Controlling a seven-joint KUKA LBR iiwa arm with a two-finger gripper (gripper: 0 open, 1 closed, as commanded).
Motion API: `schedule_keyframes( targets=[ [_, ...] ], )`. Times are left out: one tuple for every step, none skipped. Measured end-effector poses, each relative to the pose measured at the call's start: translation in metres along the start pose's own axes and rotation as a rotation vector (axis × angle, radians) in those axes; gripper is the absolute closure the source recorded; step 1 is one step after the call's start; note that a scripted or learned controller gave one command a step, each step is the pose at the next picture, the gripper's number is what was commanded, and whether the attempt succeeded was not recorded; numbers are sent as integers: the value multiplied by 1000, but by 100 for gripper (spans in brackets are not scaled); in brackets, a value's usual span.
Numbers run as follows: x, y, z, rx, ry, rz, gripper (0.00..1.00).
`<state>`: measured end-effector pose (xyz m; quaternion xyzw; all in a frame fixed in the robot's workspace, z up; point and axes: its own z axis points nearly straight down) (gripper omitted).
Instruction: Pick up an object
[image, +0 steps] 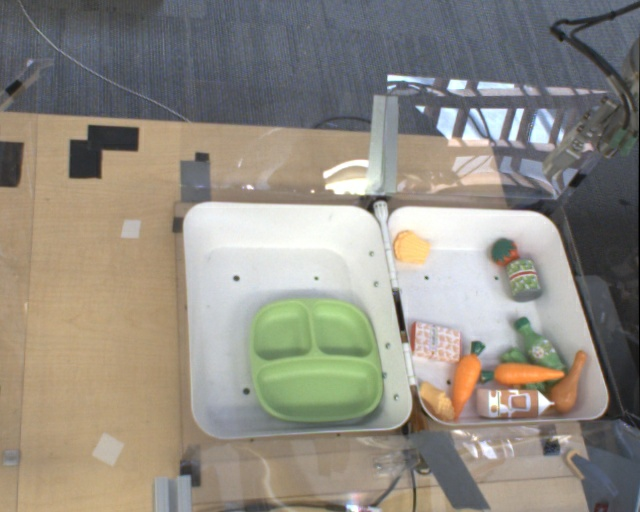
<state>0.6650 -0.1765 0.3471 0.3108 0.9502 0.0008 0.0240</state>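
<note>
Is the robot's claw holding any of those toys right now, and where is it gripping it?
Nothing is held. The gripper hangs above the bench's far right corner, with nothing between its fingers; the toys lie in the right white bin.

Smooth, seemingly plastic green plate (316, 360)

Green divided plate (316, 360) in left bin (215, 250); carrots (466, 381), bottles (512, 403), small box (436, 341) crowd right bin (560, 240) near corner.
</note>
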Motion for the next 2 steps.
schedule_keyframes(
  targets=[
    [-13,-26,29,11,35,-128,100],
    [-7,-29,34,7,36,-260,100]
  ],
)
